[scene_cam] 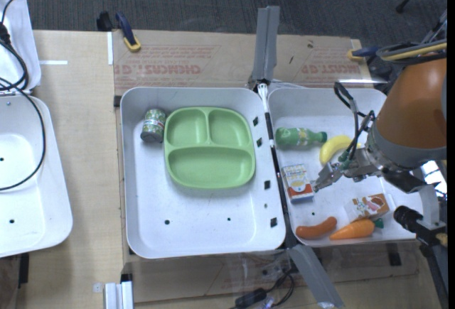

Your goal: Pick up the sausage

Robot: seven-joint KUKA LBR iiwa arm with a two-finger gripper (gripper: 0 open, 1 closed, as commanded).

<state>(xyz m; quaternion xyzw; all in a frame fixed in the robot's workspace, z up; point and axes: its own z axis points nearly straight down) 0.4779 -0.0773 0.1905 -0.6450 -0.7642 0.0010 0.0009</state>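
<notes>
So on the far left of the left bin (135, 180) there's a small can (152, 125) lying just beside a green divided plate (210, 147), which takes up most of the upper half of that bin; over in the right bin (313, 105) there's a green bottle (299, 136) on its side near the top, a yellow banana (334, 148) right next to it, and a little red-and-white carton (298, 182) below them; the sausage (316, 228) sits at the bin's front edge, with an orange carrot (352, 229) touching its right end and a snack packet (369, 207) just above that; the arm comes in from the right, orange band up high, wrist angled down and leftward; the gripper (325, 178) hangs just right of the carton, well above the sausage, fingers look slightly spread with nothing between them.
</notes>
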